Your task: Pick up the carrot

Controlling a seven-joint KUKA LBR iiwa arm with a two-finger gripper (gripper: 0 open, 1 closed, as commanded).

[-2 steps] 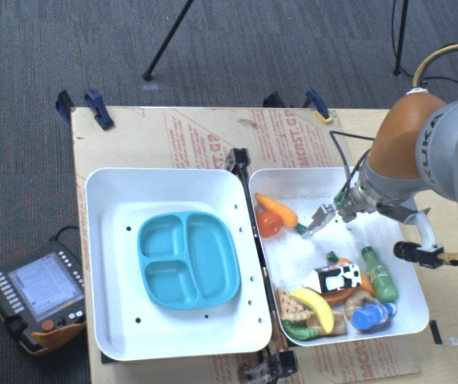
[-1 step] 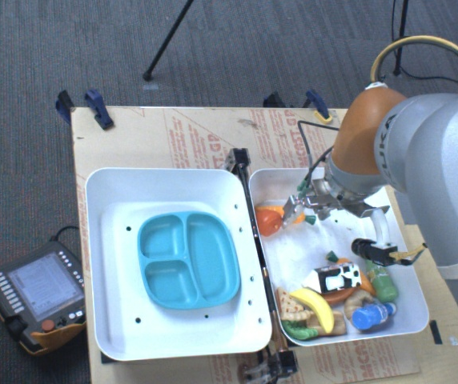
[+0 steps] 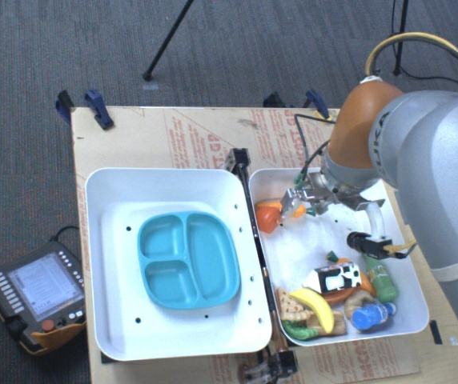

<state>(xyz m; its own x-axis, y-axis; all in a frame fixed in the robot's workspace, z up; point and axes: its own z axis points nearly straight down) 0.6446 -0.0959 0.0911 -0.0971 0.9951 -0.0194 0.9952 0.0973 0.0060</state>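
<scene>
Our hand (image 3: 299,201) hovers in the right bin (image 3: 409,310), grip state unclear, while the carrot (image 3: 355,291) lies well toward the near corner among toy foods, half hidden under a cow-patterned block (image 3: 339,278).

A robotics lab: clamped bench (image 3: 173,130), teach pendant (image 3: 37,294), tripod leg (image 3: 173,26), carpet.

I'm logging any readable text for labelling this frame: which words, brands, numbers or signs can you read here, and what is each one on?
Nothing reads for certain.
Brown cardboard sheet under the bins: red printed lettering, seen upside down and too blurred to read.
Grey and orange handheld control pendant on the floor: lit screen, text too small to read.
Black and white cow-patterned toy carton: no legible lettering.
Blue plastic bottle: no legible label.
</scene>
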